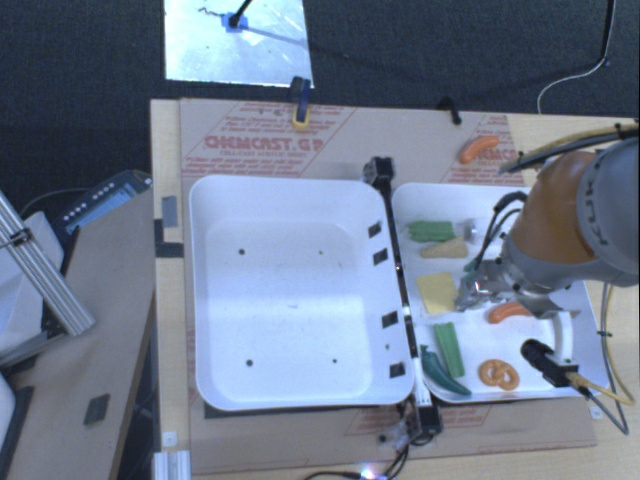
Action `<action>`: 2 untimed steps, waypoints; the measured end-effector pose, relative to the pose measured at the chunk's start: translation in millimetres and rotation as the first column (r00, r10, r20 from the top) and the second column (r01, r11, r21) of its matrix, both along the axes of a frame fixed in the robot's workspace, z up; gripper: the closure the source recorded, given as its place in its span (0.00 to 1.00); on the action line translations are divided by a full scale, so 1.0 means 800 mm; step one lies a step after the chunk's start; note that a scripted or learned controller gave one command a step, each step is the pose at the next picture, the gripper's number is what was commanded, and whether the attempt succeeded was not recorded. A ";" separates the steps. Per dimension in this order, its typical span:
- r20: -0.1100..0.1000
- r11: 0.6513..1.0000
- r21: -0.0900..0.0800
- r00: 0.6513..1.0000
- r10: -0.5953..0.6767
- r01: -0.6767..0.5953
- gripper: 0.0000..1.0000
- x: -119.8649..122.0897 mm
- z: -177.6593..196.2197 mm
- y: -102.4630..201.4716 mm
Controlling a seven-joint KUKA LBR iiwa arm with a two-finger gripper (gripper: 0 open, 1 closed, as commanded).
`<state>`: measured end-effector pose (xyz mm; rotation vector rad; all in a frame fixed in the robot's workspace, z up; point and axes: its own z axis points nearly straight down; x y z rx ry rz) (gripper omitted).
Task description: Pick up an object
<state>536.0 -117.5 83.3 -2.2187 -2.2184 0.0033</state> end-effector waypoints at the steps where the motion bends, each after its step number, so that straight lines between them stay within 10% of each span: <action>1: 0.011 1.000 -0.002 1.000 0.007 -0.007 1.00 0.069 0.002 0.022; 2: 0.024 1.000 -0.008 1.000 -0.001 0.001 1.00 0.063 0.201 -0.038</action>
